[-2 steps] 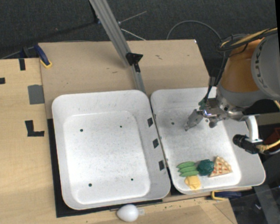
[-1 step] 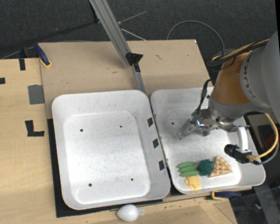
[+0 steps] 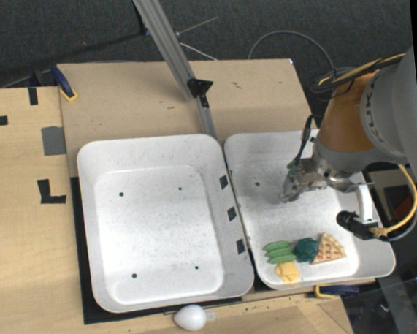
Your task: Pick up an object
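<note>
The right bin (image 3: 266,157) is the landmark here. The grey arm (image 3: 380,120) with its orange band reaches in over the right side of this bin. Its pincer (image 3: 293,190) hangs low over the middle of the bin's white floor. The tips look close to the floor, and nothing sits between them. I cannot tell if the tips are apart or together, because they are small and dark from up here.

The toys lie in a little bunch at the near edge of the right bin, well apart from the pincer. There is a green pea pod (image 3: 278,249), and a dark green lump (image 3: 305,249) just beside it. A yellow toy (image 3: 287,270) sits just under the pea pod, touching it. A pizza slice (image 3: 328,249) lies next to the dark green lump, nearest the bin's right corner.

The left bin (image 3: 95,210) sits right beside the right bin, touching it along one side. A white egg shape (image 3: 190,318) rests on the worktop (image 3: 25,239), near the left bin's near edge.
</note>
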Controlling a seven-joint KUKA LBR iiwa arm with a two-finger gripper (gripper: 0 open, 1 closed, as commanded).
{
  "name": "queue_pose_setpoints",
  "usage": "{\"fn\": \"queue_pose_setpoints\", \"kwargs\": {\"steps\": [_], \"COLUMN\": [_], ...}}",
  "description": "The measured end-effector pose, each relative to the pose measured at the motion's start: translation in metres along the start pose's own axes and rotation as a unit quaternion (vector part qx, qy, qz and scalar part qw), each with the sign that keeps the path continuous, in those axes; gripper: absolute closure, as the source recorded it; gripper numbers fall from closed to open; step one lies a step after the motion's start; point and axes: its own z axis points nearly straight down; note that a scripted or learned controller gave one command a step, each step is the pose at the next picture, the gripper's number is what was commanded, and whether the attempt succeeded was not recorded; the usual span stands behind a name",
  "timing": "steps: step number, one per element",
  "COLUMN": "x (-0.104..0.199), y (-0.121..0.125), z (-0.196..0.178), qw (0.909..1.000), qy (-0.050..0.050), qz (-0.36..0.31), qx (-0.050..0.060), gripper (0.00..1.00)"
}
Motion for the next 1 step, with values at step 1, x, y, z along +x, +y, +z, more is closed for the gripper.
{"fn": "queue_pose_setpoints", "kwargs": {"steps": [1], "x": [-0.0067], "y": [-0.0024], "z": [-0.0601], "qw": [1.0000], "qy": [-0.001], "qz": [0.001], "qx": [-0.004], "gripper": [1.00]}}
